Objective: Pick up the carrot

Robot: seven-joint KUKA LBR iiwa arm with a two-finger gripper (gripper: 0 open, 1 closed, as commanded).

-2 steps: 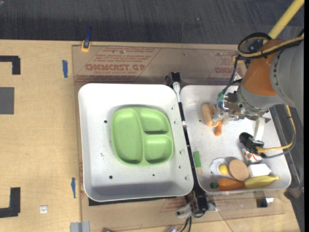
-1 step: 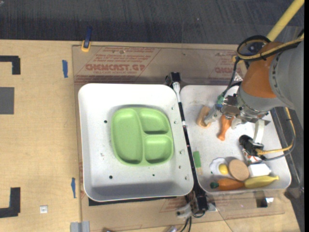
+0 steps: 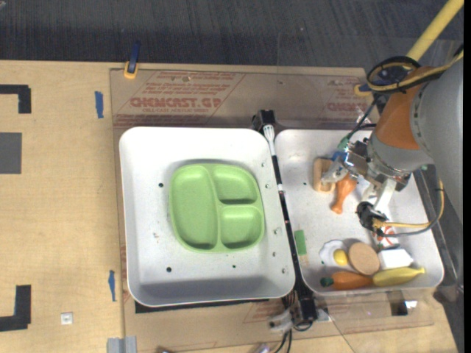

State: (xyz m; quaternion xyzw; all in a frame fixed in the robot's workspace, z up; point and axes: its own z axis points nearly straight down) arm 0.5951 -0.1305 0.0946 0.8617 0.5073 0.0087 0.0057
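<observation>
Nearby, tan block [image 3: 322, 173] touches carrot [image 3: 341, 193]; tool [image 3: 353, 169] grip state unclear.

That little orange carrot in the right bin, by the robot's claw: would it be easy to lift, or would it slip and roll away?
The carrot looks like smooth moulded plastic, so it is probably stiff and light. Its tapered, rounded shape may let it slide out of a pinch or roll if nudged. It lies close beside a tan piece near the tool, so a push could knock both.

A robotics lab — taped cardboard bench [image 3: 59, 219], white bins [image 3: 140, 197], loose cables [image 3: 401, 228].
</observation>
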